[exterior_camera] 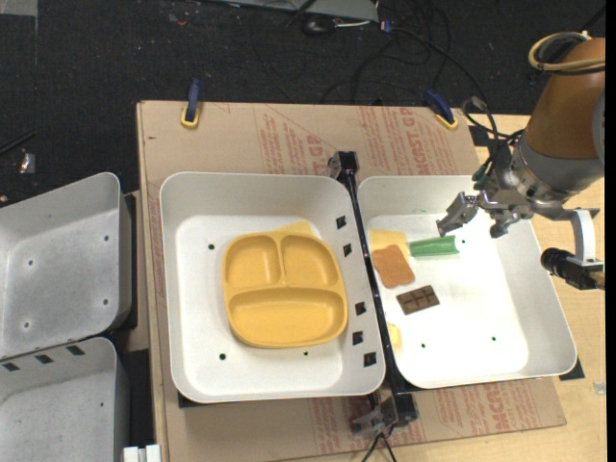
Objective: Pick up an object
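Approach is the step in hand: the gripper (478, 218) hangs over the far side of the right bin (539, 306), its two fingers spread apart with nothing between them. The near fingertip sits just beside the right end of the green block (432, 247), which lies flat on the bin floor; whether it touches the block is hard to tell from this slant. Close by on the left lie a tan slab (393, 266), a brown chocolate piece (418, 299) and a yellow piece (385, 240) against the bin's left wall. The left bin (183, 287) holds a yellow divided tray (285, 290), well apart from the arm.

No object is lifted yet. The green block looks the likely target. The next move would call for centring the open fingers across its narrow width, lowering to the floor, and closing squarely, since an off-centre pinch could nudge the block aside toward the tan slab.
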{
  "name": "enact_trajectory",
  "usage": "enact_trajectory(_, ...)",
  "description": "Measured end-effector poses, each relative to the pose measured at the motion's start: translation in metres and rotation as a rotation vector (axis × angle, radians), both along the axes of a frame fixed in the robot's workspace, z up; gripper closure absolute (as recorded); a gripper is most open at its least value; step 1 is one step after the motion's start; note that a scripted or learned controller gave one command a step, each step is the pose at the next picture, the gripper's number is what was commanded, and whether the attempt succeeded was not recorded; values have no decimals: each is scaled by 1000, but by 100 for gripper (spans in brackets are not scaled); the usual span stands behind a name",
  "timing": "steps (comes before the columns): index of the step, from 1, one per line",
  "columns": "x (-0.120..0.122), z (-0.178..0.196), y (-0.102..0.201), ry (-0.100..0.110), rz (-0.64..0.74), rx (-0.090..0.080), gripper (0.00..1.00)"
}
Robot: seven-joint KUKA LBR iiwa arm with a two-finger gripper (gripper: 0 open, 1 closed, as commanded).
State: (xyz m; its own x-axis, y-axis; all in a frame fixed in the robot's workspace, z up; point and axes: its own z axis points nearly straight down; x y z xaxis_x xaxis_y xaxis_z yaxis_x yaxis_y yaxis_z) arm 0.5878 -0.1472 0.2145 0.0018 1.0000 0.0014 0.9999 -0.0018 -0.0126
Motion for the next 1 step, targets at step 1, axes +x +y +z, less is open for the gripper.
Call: enact_trajectory(1, 3, 7, 0, -12, 2, -2, 0)
